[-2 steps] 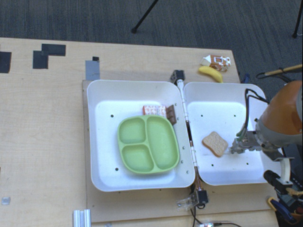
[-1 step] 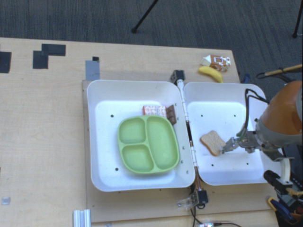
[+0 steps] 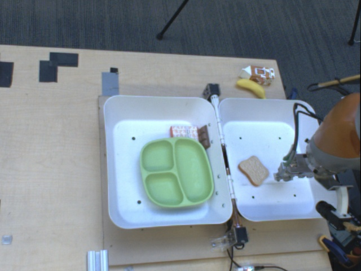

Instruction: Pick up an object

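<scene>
A slice of toast-coloured bread [image 3: 254, 170] lies flat in the right bin [image 3: 265, 208], near its left side. My gripper [image 3: 284, 174] hangs low over the same bin, just right of the bread and apart from it. Nothing shows between its fingertips. In the left bin [image 3: 121, 168] lies a green divided plate [image 3: 176, 173], with a small pink-and-white box [image 3: 184, 132] and a brown item [image 3: 203, 135] behind its far edge.
A yellow banana [image 3: 250, 87] and a small carton [image 3: 259, 72] lie on the bench beyond the right bin. Cables and clamps sit along the divider between the bins. The arm's orange band [image 3: 341, 131] looms over the right bin's right rim.
</scene>
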`<action>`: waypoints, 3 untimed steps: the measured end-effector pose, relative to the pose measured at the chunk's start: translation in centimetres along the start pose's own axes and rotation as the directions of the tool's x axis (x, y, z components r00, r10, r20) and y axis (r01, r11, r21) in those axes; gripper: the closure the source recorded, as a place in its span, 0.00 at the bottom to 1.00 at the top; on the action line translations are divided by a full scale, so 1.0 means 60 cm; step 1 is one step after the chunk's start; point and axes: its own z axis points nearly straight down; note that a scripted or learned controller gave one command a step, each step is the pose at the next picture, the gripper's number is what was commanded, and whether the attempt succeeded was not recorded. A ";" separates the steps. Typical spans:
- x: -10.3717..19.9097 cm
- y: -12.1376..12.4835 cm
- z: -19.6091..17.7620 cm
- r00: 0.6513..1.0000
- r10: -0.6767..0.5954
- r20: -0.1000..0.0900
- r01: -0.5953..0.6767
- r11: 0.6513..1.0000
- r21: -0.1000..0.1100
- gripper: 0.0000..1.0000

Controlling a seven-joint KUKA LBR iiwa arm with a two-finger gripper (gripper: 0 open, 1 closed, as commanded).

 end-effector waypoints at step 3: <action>0.001 0.003 -0.017 1.000 -0.003 0.000 0.003 1.000 -0.003 0.00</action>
